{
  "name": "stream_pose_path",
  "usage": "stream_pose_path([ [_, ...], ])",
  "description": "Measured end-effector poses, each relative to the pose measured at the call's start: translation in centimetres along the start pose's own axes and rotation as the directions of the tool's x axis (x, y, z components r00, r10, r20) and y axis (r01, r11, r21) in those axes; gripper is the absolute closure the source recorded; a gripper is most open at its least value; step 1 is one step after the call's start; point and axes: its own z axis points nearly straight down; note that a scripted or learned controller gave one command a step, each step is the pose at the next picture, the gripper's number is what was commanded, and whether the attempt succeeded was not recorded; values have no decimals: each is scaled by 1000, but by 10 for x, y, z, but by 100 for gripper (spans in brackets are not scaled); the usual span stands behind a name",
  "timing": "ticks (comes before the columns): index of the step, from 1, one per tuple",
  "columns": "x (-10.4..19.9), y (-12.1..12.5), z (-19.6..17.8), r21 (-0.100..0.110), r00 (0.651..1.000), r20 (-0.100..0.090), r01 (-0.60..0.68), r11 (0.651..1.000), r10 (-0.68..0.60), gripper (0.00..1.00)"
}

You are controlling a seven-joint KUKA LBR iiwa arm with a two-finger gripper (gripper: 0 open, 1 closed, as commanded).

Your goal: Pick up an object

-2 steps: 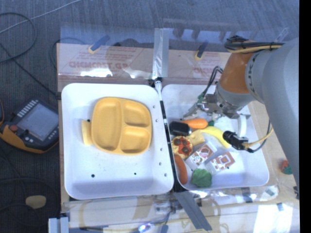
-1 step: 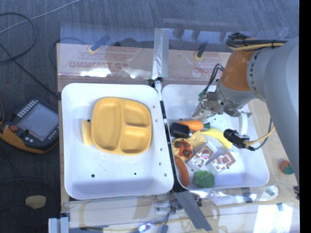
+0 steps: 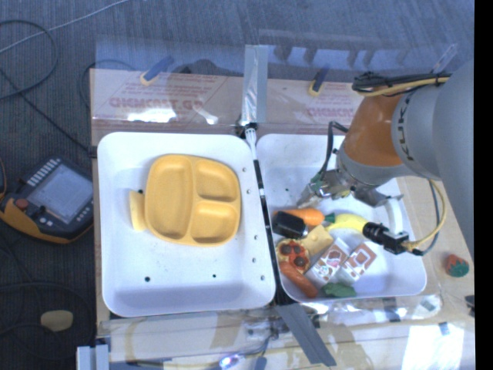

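The toy food pile [image 3: 327,249] lies in the front of the right bin [image 3: 408,280], nothing lifted yet, while the gripper [image 3: 323,185] hangs low just behind it; whether it has hold of anything I cannot tell, so the pick seems undone.

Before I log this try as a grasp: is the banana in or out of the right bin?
In: the banana lies inside the right bin, among the other toys.
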Motion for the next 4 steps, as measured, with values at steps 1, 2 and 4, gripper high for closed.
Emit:
stream_pose_path([
  [1,1,-1,2,4,1000,-3,1,1000,-1,0],
  [2,8,-33,1,2,998,-3,55,998,-55,0],
  [4,26,-66,-9,-1,999,-6,-54,999,54,100],
])
